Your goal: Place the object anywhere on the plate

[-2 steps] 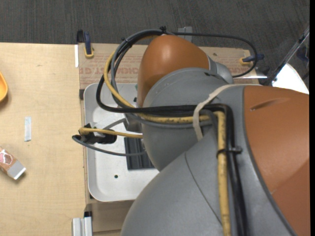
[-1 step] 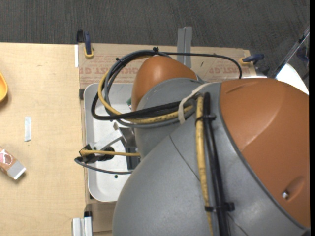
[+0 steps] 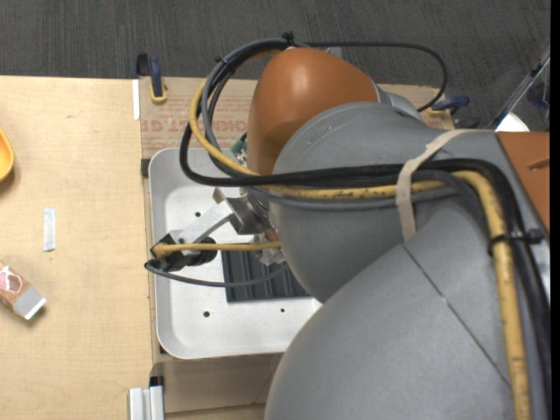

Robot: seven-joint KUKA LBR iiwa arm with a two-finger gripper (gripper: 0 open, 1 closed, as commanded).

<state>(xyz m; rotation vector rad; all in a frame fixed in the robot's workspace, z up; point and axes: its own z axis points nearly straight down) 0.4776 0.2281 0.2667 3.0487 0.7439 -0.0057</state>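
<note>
My grey arm with its orange band (image 3: 302, 103) covers most of the view and hangs over the white bin (image 3: 175, 322). Under the wrist, a dark ribbed block that I take for my gripper (image 3: 255, 275) sits low over the bin floor. The arm hides its tips and whatever lies beneath it. A yellow and a black cable (image 3: 188, 250) loop out to the left of the wrist. At the far left edge an orange curved rim (image 3: 4, 157), possibly the plate, rests on the wooden bench.
On the wooden bench (image 3: 79, 147) left of the bin lie a small white strip (image 3: 50, 229) and a red-and-white block (image 3: 19, 292). A blue clamp (image 3: 156, 77) holds the bin's back left corner. The arm hides the second bin.
</note>
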